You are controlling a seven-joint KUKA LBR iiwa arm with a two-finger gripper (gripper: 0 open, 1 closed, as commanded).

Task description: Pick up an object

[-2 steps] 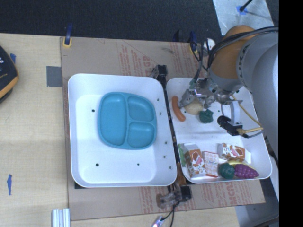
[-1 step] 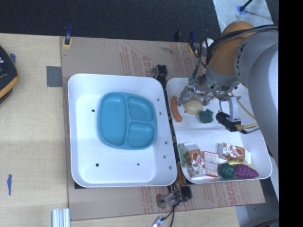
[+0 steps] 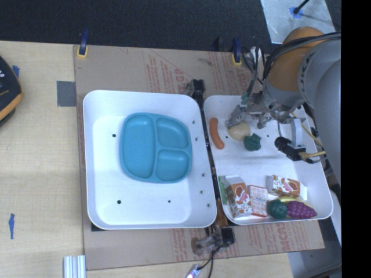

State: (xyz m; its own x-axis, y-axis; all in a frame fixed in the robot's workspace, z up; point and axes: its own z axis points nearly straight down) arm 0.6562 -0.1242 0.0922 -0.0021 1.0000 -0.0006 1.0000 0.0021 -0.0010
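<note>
My gripper (image 3: pixel 243 118) hangs low over the far part of the right bin (image 3: pixel 316 181), reaching in from the right. Just below its tips lies a pale beige lump (image 3: pixel 237 132), and beside that a small dark green piece (image 3: pixel 252 142). An orange-red sausage (image 3: pixel 216 133) lies along the bin's left wall. At the near end of the bin sit two printed snack packs (image 3: pixel 246 198), another small pack (image 3: pixel 285 186), a green vegetable (image 3: pixel 278 209) and purple grapes (image 3: pixel 301 210).
The left bin (image 3: pixel 98 201) holds a blue divided plate (image 3: pixel 155 147). Black clamps (image 3: pixel 197 87) sit between the bins at the far and near ends. A dark device (image 3: pixel 7 88) lies at the bench's left edge.
</note>
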